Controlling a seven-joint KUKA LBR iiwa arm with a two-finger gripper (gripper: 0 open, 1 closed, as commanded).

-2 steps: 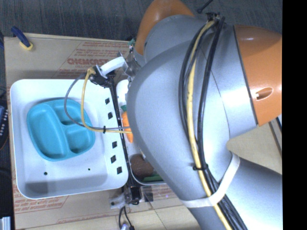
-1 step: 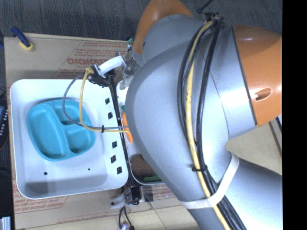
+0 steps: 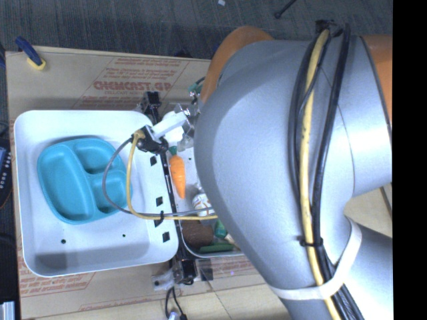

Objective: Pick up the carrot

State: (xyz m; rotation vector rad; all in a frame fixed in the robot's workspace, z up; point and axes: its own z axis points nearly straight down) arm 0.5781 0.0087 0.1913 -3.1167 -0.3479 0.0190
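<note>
Cardboard point(image 3: 133, 72) underlies both bins. From the overhead camera, note that the arm point(image 3: 293, 165) hides most of the right bin point(image 3: 189, 179); you cannot tell the gripper's state. The carrot point(image 3: 177, 177) lies at that bin's left edge, beside the divider. A blue tray point(image 3: 77, 179) sits in the left bin point(image 3: 40, 245), crossed by a yellow cable point(image 3: 131, 179).

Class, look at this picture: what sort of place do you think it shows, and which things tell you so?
Probably a robotics lab or test bench. A large grey robot arm with cables reaches over shallow white plastic bins on a cardboard-covered bench, with a small orange carrot and a blue divided plastic tray.
</note>
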